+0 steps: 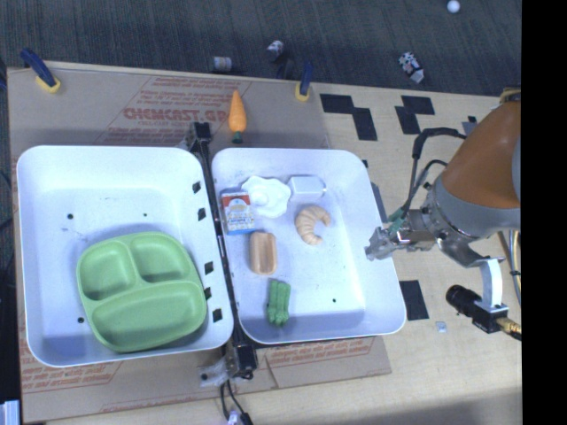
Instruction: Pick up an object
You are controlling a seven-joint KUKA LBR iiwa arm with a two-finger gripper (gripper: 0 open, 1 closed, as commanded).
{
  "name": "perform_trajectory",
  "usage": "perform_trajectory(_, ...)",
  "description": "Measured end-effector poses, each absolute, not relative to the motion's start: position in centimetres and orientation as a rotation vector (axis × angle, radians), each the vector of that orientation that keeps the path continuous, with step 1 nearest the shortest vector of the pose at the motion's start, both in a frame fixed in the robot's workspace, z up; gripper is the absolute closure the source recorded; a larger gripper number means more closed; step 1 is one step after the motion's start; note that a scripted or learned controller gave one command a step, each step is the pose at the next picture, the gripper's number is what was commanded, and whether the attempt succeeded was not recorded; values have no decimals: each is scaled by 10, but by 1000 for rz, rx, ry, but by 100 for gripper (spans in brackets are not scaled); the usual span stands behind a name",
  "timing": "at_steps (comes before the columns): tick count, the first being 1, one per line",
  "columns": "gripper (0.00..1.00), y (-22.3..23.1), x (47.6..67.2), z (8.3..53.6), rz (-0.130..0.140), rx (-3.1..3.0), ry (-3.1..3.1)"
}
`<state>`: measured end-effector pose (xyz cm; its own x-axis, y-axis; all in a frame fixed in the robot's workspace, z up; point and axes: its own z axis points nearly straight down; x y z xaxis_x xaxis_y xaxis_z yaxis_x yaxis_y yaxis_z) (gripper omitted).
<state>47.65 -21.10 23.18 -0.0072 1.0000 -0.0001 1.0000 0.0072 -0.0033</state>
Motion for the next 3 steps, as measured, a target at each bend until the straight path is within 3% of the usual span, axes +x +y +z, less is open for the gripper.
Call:
perform_trajectory(1, 100, -201, 478, 243, -1, -2216, -2231)
perform_trajectory(2, 100, -204, 476, 224, 4, -2211, -2228)
perform_trajectory(3, 100, -211, 477, 252, 0, -2217, -2228)
